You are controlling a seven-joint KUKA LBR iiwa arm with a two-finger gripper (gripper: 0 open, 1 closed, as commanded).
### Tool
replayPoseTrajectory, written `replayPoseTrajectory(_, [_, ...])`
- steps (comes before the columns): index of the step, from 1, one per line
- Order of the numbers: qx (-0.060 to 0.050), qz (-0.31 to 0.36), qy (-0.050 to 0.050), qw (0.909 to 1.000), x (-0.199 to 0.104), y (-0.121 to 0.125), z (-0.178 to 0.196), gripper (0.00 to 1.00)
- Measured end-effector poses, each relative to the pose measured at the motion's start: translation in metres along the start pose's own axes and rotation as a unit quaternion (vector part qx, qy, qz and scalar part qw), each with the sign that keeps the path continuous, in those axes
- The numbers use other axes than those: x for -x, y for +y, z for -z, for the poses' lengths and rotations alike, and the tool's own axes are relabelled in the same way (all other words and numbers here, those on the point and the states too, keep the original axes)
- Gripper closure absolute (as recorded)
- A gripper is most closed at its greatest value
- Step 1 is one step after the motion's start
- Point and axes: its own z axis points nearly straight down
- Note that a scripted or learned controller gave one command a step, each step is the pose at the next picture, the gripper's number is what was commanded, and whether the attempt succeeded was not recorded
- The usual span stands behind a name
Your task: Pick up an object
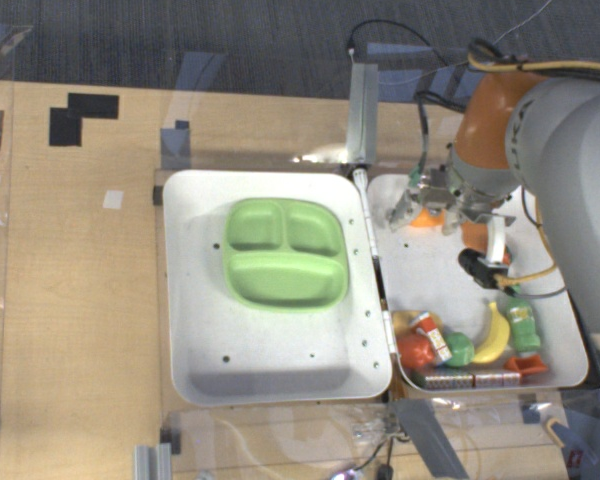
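My gripper (420, 211) hangs low over the far end of the right bin (420, 268). A small orange object (425, 221) lies right under it, touching or nearly touching the tip. Whether it is gripped is hidden by the wrist. At the near end of that bin lies a heap: a red round piece (416, 351), a green lump (459, 349), a yellow banana (494, 336), a green bottle-shaped piece (524, 330) and a dark red bar (470, 379).
The left bin (195, 358) holds a green divided plate (283, 253) in its middle. A metal post (363, 108) rises behind the wall between the two bins. The grey arm (570, 168) covers the right bin's far right corner.
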Motion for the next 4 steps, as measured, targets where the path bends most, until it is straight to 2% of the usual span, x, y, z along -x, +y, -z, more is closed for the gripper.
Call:
replayPoseTrajectory(1, [-0.009,-0.019,0.003,0.9998,0.015,0.018,-0.016,0.00])
replayPoseTrajectory(2, [-0.014,-0.017,0.003,0.9998,0.014,0.016,-0.009,1.00])
replayPoseTrajectory(3, [0.000,-0.021,0.001,0.9998,-0.058,0.015,0.085,1.00])
replayPoseTrajectory(4, [0.001,0.123,0.000,0.9924,-0.004,0.020,0.128,1.00])
